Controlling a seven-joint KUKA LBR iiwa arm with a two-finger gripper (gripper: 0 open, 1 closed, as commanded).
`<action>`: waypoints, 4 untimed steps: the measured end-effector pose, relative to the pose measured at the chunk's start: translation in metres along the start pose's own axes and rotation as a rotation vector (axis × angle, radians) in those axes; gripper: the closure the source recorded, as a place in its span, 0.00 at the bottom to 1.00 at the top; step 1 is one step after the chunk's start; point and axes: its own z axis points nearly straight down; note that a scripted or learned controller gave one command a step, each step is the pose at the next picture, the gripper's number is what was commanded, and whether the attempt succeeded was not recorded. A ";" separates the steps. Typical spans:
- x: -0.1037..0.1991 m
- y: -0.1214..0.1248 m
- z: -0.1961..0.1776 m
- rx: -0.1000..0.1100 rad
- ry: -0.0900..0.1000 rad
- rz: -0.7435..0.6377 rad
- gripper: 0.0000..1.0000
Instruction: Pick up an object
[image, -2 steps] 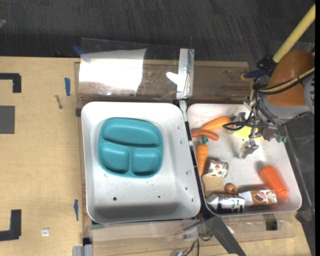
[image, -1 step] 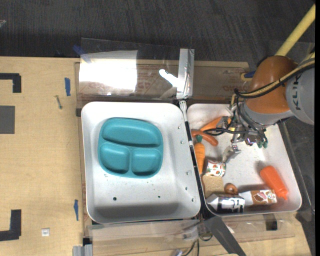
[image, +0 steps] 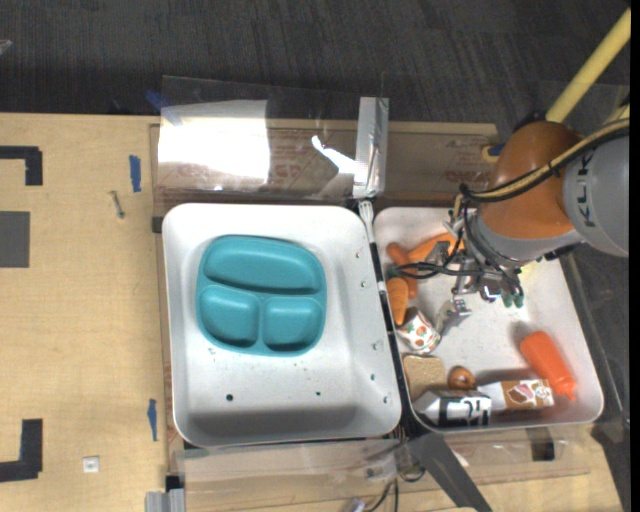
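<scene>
Item: gripper (image: 462, 305), on the grey arm with orange band (image: 530, 180), hanging low over the middle of the right bin (image: 585, 330). Jaw state: cannot tell; cables and wrist hardware obscure it, and nothing is visibly held.

Step in hand (judged): approach and descent, no object secured yet.

Candidate objects, right bin:
- orange carrot-shaped piece (image: 399, 296), by the left wall, long axis running roughly far to near.
- orange bottle (image: 549, 363), toward the right wall, long axis diagonal, narrow end toward the near right corner.
- dark bottle (image: 455, 409), along the near wall, lying on its side, long axis parallel to that wall.
- small printed ball-like item (image: 420, 334), just below the gripper, nearest to it.

Left bin (image: 190, 400): teal divided tray (image: 262, 292), lying flat.

Next move (judged): settle on one object, align the jaws across its short axis, descend, close.
</scene>
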 end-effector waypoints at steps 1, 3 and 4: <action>0.108 -0.035 -0.002 0.005 -0.005 -0.091 0.00; 0.060 0.004 -0.001 0.000 -0.003 0.093 0.00; 0.103 0.000 -0.002 -0.001 -0.005 0.048 0.00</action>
